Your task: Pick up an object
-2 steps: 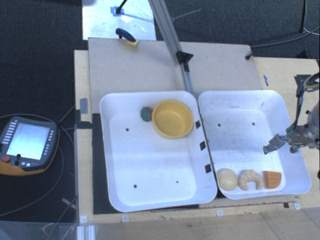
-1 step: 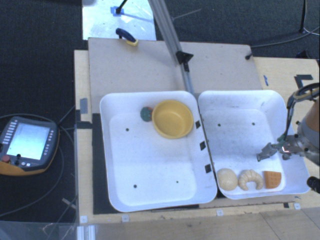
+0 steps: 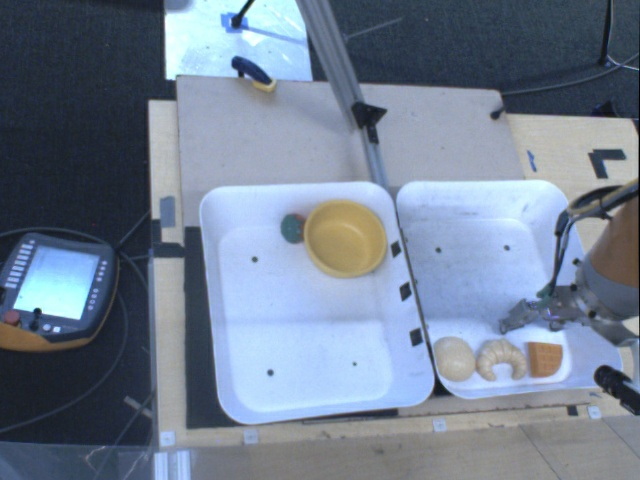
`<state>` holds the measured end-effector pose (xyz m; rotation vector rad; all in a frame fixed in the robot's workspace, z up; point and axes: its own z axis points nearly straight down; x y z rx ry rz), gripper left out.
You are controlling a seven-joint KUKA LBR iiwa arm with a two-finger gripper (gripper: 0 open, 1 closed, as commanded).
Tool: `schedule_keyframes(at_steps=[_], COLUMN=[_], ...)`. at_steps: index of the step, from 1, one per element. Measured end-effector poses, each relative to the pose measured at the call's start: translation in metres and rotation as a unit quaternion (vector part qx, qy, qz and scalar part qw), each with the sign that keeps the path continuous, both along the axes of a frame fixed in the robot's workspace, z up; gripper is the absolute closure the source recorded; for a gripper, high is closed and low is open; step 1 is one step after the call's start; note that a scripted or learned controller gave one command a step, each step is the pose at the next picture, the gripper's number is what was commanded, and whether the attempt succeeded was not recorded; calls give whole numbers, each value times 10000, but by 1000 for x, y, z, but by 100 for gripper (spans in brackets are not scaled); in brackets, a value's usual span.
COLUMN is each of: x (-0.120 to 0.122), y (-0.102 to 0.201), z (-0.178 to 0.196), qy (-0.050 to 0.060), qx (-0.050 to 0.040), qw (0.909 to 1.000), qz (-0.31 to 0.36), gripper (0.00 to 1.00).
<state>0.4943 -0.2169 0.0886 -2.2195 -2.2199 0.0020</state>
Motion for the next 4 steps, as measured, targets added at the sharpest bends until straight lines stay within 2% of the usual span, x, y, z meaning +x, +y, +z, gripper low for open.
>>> schedule_keyframes(at_steps=[1, 2, 4], x=[1, -2, -1], y=[-1, -1, 0], z=[12, 74, 144], qy=[-21, -41, -27], qx=[-7, -14, -9], qw=[10000, 10000, 10000], qz=[-1, 2, 3], gripper=[100, 100, 100])
